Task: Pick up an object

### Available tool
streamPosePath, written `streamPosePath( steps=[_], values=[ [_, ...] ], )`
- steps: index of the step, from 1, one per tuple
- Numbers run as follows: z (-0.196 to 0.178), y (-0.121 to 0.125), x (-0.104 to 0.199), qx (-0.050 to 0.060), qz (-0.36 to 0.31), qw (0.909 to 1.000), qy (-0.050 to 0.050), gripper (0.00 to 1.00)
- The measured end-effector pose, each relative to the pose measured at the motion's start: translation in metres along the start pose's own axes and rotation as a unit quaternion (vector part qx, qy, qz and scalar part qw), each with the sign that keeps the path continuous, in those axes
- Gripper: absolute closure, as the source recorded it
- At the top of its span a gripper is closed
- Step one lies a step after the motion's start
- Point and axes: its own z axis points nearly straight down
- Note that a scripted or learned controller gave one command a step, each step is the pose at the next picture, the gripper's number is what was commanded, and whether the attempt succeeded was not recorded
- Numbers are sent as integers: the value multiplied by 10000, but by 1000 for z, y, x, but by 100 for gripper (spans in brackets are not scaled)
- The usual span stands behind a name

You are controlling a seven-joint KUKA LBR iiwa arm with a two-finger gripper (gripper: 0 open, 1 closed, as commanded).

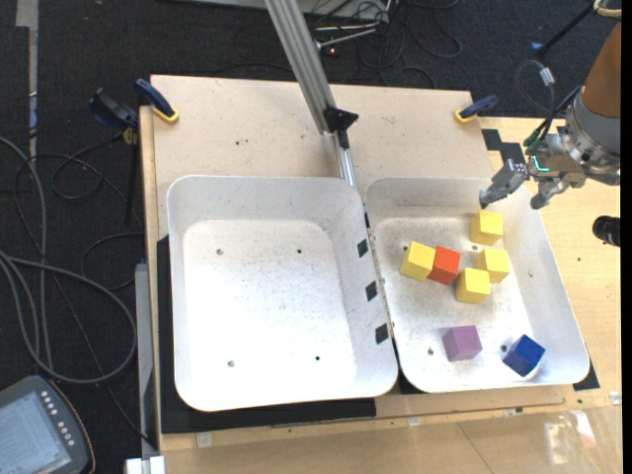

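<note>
A grey robot arm with an orange band reaches over the right-hand white bin (553, 275), its gripper (520, 192) hanging with fingers spread apart and nothing between them, just above the bin's far right corner. Inside that bin lie seven small blocks. The nearest to the gripper is a yellow block (486, 227), sitting just below the gripper's left finger (497, 188) but not touched by it. Toward the bin's middle, a second yellow block (418, 261) rests against an orange block (445, 264). Just right of the orange one, two more yellow blocks (473, 284) (496, 264) sit close together. Nearer the bin's front edge, a purple block (461, 343) lies apart from the cluster, and a blue block (523, 355) sits in the front right corner. The left-hand white bin (188, 225) adjoins the right-hand bin along its left rim. Both bins rest on a pale wooden desk (257, 117), where a slanted metal pole (301, 52) meets the desk just behind the right-hand bin's far left corner.
</note>
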Motion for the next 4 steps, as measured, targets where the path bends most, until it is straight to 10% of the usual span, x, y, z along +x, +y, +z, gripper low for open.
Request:
streamPosePath(
  steps=[3, 4],
  values=[
    [130, -7, -14, -86, 9, 10000, -27, 0],
    [122, -8, -14, -81, 21, 10000, -21, 100]
  ],
)
